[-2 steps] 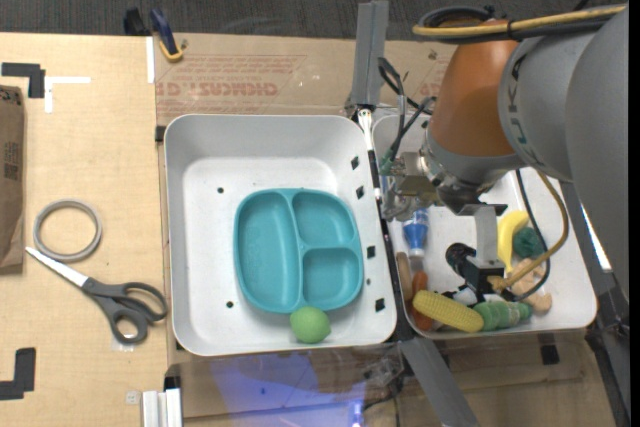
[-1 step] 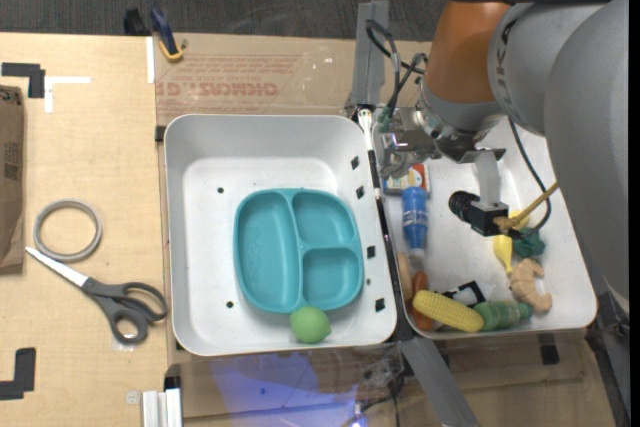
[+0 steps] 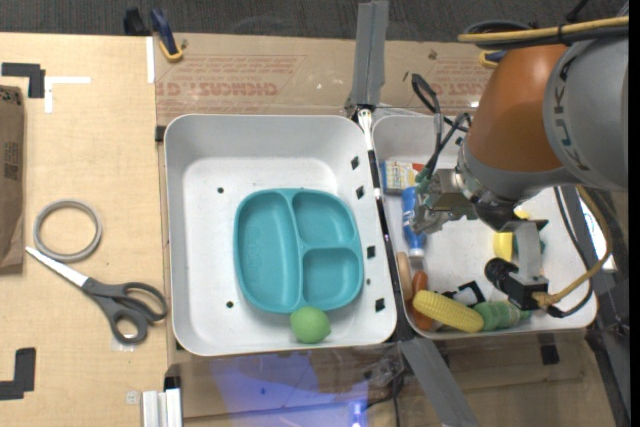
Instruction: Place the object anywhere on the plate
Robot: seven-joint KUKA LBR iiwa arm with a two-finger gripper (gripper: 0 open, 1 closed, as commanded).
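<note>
Seen from above at a slant, two shallow white bins sit side by side on a bench. The left bin (image 3: 190,215) holds a teal plate (image 3: 298,250) with three compartments, lying flat near the bin's middle. A small green ball (image 3: 310,324) rests on the bin floor, touching the plate's near edge and not on it. In the right bin (image 3: 575,305), beyond the plate's right side, the grey arm (image 3: 590,115) with its orange band (image 3: 515,115) reaches down. Its gripper (image 3: 430,210) hangs low over that bin's left part, just beside the wall between the bins; whether its jaws are wide or closed cannot be told, nor whether they grip anything. Near the gripper lie a blue and white item (image 3: 400,177), a corn cob (image 3: 447,311) with a green end toward the bin's near edge, and a yellow piece (image 3: 503,243). Well to the left of the plate, outside the bins, scissors (image 3: 100,293) and a roll of tape (image 3: 67,228) lie on the wooden bench (image 3: 80,135).
</note>
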